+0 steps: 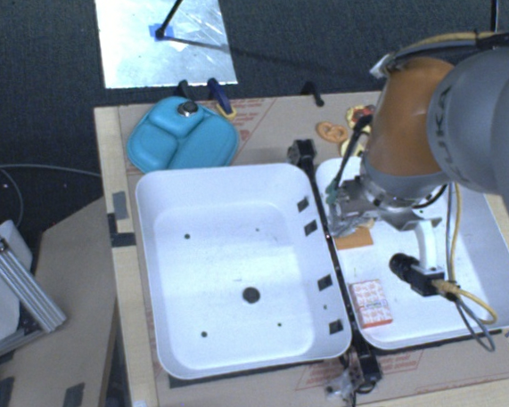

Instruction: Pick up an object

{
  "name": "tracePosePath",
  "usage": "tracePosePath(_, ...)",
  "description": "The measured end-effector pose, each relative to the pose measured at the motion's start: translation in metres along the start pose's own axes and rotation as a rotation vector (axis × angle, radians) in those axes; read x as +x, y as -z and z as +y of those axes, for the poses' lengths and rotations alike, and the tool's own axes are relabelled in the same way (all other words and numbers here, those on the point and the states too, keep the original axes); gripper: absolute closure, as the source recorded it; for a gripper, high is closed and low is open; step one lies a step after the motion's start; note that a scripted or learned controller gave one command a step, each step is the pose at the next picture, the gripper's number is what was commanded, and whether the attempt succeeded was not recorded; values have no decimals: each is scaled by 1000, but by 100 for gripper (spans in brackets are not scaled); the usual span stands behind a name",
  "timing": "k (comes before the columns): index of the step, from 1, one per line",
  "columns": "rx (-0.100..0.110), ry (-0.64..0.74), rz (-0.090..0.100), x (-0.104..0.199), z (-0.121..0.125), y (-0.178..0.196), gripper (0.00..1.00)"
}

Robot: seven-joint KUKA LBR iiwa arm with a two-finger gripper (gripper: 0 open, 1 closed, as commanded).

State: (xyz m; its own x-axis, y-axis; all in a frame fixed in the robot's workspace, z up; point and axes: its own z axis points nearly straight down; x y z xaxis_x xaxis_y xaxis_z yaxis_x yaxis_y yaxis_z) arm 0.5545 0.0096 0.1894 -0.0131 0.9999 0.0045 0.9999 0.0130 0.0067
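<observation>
The grey arm with its orange band (408, 121) hangs over the right bin (505, 295). Its gripper (346, 209) points down at that bin's left side, close to the divider between the bins. Just below the gripper lies a flat orange piece (355, 240), partly hidden by the wrist. A small red and white patterned packet (370, 303) lies flat near the bin's front left corner, apart from the gripper. Nothing shows in the gripper's grasp, and the arm hides much of the bin's floor.
The left bin (165, 251) has a small dark round spot (251, 294) on its floor. A blue moulded tray (183, 135) sits behind it on the bench. A black cylinder with a yellow cable (415, 276) hangs off the arm over the right bin.
</observation>
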Motion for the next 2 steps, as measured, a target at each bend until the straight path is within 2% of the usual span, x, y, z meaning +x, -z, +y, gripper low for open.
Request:
tracePosePath(1, 6, -12, -3, -3, -70, 41, 100)
tracePosePath(2, 0, -5, -3, 26, -66, 95, 100)
